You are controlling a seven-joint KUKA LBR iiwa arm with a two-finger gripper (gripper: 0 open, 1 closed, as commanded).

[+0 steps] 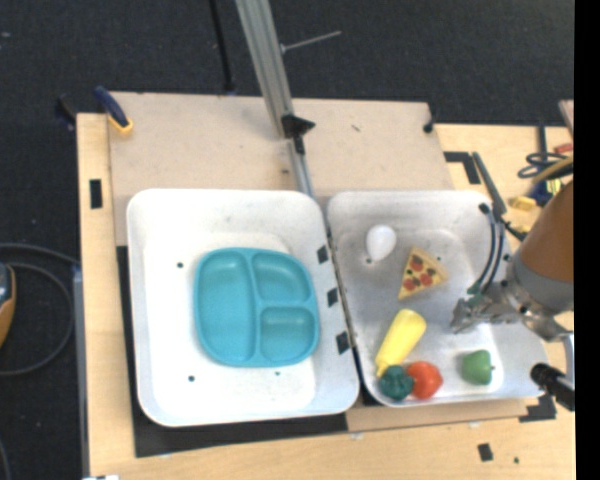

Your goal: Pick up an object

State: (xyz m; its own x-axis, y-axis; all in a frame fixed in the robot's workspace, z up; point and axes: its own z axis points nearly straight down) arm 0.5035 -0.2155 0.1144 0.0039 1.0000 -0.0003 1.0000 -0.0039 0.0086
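progress: nothing lifted | end effector (470, 313) low in right bin (460, 206), grip state unclear | green toy (477, 366) likely nearest | pick pending

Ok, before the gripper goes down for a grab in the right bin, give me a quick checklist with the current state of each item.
1. Gripper is over the right bin: ok.
2. Finger opening: cannot tell.
3. Nothing seen held in the gripper: ok.
4. Nearest target, green toy, lies apart from the red tomato: ok.
5. Yellow corn lies free of the pizza slice: ok.
6. Gripper height above the bin floor: cannot tell.
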